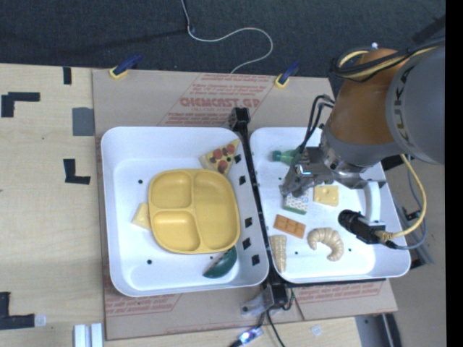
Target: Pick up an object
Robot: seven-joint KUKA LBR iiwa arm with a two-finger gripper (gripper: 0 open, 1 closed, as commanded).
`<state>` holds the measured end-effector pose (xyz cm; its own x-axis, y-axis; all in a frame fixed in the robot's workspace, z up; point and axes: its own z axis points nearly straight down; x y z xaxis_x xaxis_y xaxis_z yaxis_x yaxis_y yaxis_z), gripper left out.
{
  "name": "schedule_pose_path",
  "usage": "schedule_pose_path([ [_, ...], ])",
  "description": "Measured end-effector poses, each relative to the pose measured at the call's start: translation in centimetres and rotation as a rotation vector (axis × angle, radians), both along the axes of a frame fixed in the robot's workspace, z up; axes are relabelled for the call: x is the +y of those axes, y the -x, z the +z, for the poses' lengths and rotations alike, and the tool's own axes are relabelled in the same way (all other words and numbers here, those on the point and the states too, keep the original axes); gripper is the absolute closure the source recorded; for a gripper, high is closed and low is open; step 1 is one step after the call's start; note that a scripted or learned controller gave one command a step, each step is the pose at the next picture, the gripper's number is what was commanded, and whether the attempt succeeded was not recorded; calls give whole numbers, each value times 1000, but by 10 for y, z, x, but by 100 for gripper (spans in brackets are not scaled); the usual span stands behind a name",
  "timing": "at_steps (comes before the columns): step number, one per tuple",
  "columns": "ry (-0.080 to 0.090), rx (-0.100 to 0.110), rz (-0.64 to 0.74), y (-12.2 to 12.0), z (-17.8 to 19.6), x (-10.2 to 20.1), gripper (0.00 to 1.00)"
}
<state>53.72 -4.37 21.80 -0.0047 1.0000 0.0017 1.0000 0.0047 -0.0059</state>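
A: While the arm (376, 107) hangs over the right bin (391, 266), log the tool (296, 183) near that bin's 10 o'clock corner, tips pointing down.

B: Noted. Open, closed or gripping something?

A: Cannot tell; the slanted view blurs the tips against the bin floor. Nothing reads clearly as held.

B: Nearest candidate?

A: A small speckled square piece (295, 204), just beside the tool at its 6 o'clock, maybe touching. A pale yellow cheese square (326, 195) lies near at 4 o'clock. An orange cracker (290, 226) is farther off at 6 o'clock, long axis running roughly 10 to 4. A croissant (328, 241) lies at 5 o'clock, a cone (278, 251) at 7 o'clock by the bin wall, and a green item (283, 155) at 11 o'clock.

B: Left bin (116, 194)?

A: Yellow divided plate (194, 210), pizza slice (221, 157) at its 1 o'clock, dark green piece (221, 266) at its 5 o'clock. All well apart from the tool.

B: Judgement?

A: The speckled piece is the likely target; the move turns on a short drop towards 6 o'clock.
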Motion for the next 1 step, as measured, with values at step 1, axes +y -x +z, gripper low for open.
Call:
schedule_pose_path([
  [1, 1, -1, 0, 22, -4, 39, 100],
])
